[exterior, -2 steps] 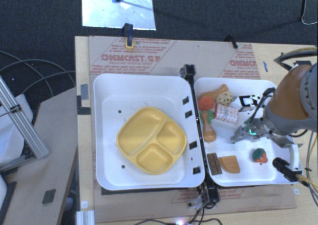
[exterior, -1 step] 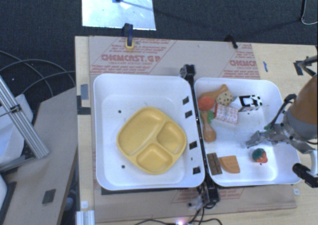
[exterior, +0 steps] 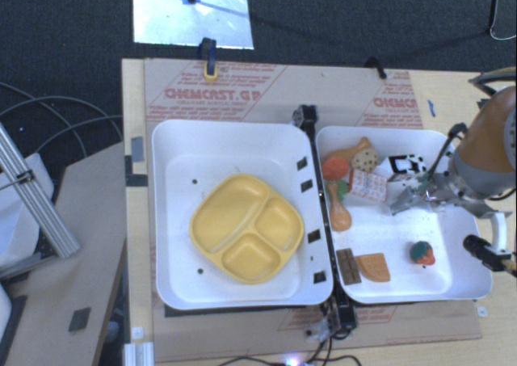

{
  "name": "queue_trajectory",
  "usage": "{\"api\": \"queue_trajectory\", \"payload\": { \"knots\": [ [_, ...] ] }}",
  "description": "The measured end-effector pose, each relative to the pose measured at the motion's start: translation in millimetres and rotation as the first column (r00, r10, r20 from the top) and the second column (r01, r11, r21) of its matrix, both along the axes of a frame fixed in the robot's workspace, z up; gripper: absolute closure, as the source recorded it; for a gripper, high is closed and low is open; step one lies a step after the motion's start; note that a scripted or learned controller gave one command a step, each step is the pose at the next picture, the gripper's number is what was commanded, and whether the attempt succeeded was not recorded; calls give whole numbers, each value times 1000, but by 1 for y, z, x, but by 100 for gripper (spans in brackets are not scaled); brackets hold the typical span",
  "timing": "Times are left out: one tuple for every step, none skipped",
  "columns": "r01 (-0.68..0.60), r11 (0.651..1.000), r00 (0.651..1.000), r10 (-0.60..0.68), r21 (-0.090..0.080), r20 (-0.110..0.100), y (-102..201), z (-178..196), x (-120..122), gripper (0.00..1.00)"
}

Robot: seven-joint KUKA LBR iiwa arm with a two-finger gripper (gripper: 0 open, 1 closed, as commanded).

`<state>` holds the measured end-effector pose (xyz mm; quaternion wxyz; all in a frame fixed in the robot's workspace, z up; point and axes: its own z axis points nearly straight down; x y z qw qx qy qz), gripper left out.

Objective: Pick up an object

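The arm (exterior: 491, 146) is reaching in from the right edge of the frame, its orange band sitting over the upper right corner of the right bin (exterior: 464, 279). The gripper (exterior: 404, 201) is hanging low over the middle of that bin, just right of a white box with red print (exterior: 368, 187). Whether it is open or closed cannot be told, because the metal parts are blurring together against the white floor.

The objects are lying in the right bin. A tan drumstick-shaped toy (exterior: 339, 212) is running its long axis from upper left to lower right, near the bin's left wall. An orange-red round piece (exterior: 336, 167) and a tan speckled piece (exterior: 361, 154) are sitting above the box. A black-and-white patterned item (exterior: 408, 164) is lying toward the upper middle, partly cut off by the arm's cable. A dark brown bar (exterior: 348, 266) is pointing up and down beside an orange wedge (exterior: 374, 267) at the bottom. A small red and green item (exterior: 422, 253) is resting lower right.

The left bin (exterior: 174, 275) is holding a yellow divided tray (exterior: 247, 228), turned diagonally.
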<state>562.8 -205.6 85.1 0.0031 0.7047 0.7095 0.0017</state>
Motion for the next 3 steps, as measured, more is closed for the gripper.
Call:
{"api": "queue_trajectory", "payload": {
  "knots": [
    [1, 1000, 1000, -1, 0, 0, 0, 1, 45, 0],
    [9, 1000, 1000, -9, 3, -11, -1, -1, -28, 0],
    [9, 1000, 1000, -9, 3, -10, -1, -1, -79, 0]
  ]
}}
